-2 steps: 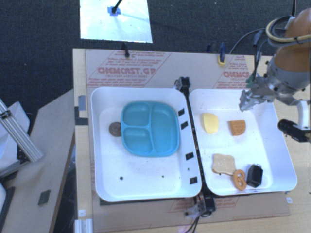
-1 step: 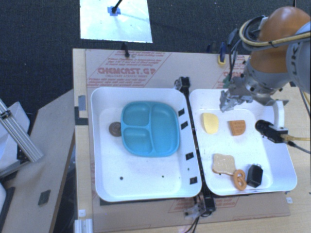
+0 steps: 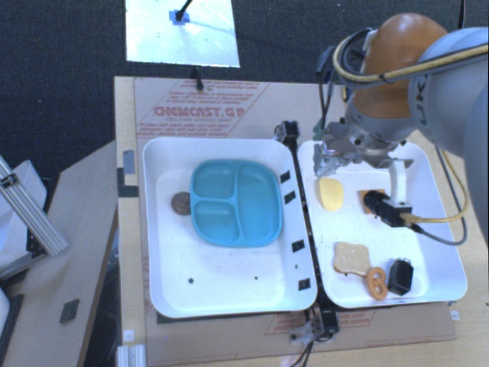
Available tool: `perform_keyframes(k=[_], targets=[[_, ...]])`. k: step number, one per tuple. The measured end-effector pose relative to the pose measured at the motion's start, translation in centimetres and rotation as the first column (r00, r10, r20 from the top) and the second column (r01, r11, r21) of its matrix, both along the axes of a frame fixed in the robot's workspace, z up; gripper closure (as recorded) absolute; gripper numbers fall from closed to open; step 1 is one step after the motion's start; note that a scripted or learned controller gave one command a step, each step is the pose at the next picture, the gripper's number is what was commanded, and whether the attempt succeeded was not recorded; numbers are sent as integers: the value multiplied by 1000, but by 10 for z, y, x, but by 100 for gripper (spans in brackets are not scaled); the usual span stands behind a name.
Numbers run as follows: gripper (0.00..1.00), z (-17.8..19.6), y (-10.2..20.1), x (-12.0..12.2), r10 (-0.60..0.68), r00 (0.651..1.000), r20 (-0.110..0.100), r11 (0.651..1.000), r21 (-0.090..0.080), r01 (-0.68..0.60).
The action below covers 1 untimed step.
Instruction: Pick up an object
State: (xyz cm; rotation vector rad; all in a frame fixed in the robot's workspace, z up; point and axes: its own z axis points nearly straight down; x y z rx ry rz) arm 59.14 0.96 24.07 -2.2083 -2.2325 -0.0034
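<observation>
The gripper (image 3: 327, 161) hung at the right bin's (image 3: 451, 281) eleven o'clock, poised just above the yellow piece (image 3: 331, 194), presumably lining up a grab, though the grip state couldn't be told.

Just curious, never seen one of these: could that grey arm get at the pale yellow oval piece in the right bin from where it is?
Probably yes. The gripper hangs just above the pale yellow oval piece, which lies alone on bare bin floor.
</observation>
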Motion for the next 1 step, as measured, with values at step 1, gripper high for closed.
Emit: perform_keyframes(k=[1], targets=[[100,-13,57,6,0,1000,1,1000,0,0]])
